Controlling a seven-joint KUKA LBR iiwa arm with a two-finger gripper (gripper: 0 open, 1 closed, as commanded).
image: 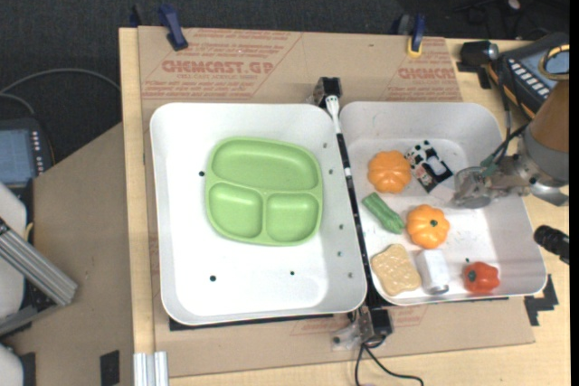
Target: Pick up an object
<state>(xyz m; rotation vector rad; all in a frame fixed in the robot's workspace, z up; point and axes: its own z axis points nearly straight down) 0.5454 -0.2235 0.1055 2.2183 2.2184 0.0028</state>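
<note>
Over the right bin (pixel 470 117), the gripper (pixel 469 187) was positioned near the bin's right wall, the arm (pixel 547 145) entering from the right edge of the view. Whether it was spread or closed could not be determined at this resolution, and no object was visibly held in it.

The right bin contained the candidate objects. An orange pumpkin-shaped item (pixel 389 172) lay in the upper left area, with a small black-and-white object (pixel 428 165) just beside it on the right, between it and the gripper. A green elongated piece (pixel 384 212) lay at a slant below the first pumpkin. A second orange pumpkin-shaped item (pixel 427 226) sat near the bin's centre, just right of the green piece. Along the front wall lay a tan cracker-like piece (pixel 396 268), a white cylinder (pixel 433 271) touching its right side, and a red pepper-shaped item (pixel 481 277) further right.

The left bin (pixel 176 221) held a green three-compartment plate (pixel 264 191), lying flat.
</note>
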